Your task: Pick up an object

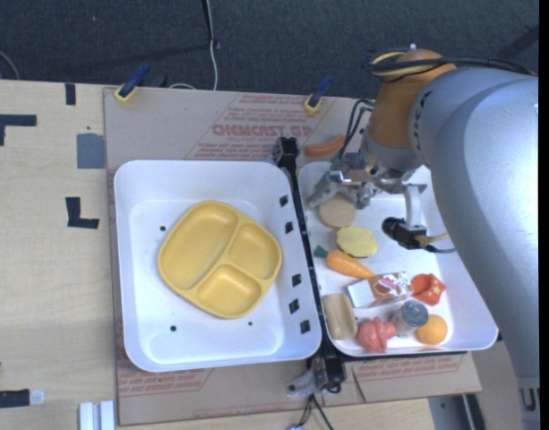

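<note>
The grey arm (489,150) looms nearest, its jaws (338,189) low at the right bin's (476,321) twelve o'clock, spread narrowly above a tan disc (337,213). Judged: approach step; next, descend and close.

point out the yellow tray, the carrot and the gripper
yellow tray (219,258), camera view, on the middle ridge between its compartments
carrot (349,264), camera view, on the orange body
gripper (338,186), camera view, between its fingertips
</note>
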`<state>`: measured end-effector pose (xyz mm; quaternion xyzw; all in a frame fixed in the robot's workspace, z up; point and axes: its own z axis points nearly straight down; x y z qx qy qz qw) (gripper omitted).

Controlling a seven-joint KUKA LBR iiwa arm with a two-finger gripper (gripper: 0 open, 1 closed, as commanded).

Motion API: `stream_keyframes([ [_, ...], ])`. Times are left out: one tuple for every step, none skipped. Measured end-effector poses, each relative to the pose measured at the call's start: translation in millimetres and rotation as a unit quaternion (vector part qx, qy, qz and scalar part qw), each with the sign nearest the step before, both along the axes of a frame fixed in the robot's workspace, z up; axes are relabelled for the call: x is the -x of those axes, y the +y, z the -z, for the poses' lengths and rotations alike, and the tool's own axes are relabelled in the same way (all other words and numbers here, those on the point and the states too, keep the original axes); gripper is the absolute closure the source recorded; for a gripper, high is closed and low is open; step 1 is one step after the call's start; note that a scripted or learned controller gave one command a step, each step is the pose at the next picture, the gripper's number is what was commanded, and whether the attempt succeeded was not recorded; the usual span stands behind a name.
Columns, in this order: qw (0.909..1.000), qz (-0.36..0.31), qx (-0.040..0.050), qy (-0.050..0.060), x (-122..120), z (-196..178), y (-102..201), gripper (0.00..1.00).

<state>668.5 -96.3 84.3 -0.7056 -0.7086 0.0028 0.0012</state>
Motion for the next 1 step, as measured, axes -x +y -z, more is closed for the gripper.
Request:
stream_keyframes([
  [1.0000, 0.001, -0.0004, -0.002, 0.6, -9.6, 0.5, 1.00],
])
